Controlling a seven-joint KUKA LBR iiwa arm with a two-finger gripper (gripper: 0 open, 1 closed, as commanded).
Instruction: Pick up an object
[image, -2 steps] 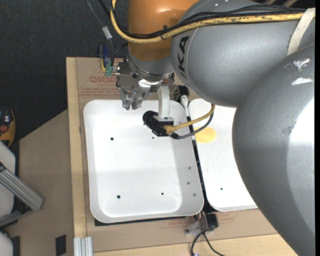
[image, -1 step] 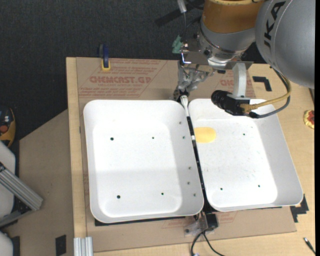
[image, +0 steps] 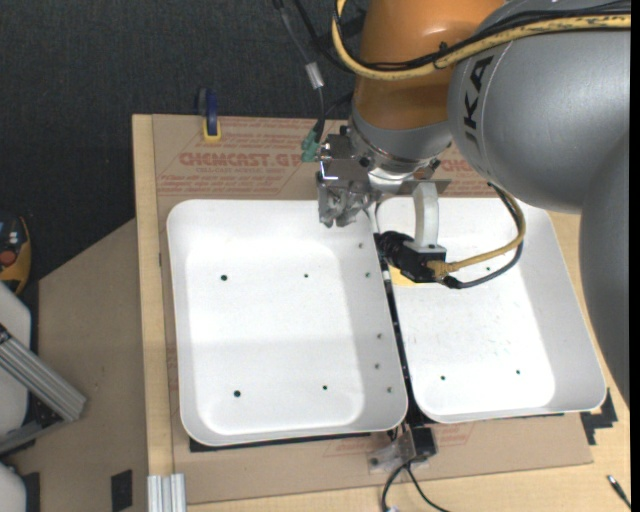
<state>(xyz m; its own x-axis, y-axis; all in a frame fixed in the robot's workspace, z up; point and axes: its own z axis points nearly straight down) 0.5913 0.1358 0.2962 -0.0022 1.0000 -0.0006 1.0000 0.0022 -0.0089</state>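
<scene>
My gripper (image: 378, 208) hangs below the orange-banded wrist, over the far end of the divide between the two bins. A small black and yellow piece (image: 408, 257) sits just under it, at the left edge of the right bin (image: 560, 300). A tan cable (image: 497, 258) runs from that piece up toward the arm. I cannot tell whether the piece is a loose object or part of the arm's wiring. The left bin (image: 190, 300) shows a bare white floor with a few small dark dots.
The large grey arm covers the upper right of the view and part of the right bin's far edge. A blue and yellow clamp (image: 210, 113) stands on the brown board (image: 250, 150) behind the left bin. Cables and a connector (image: 405, 450) lie at the front between the bins.
</scene>
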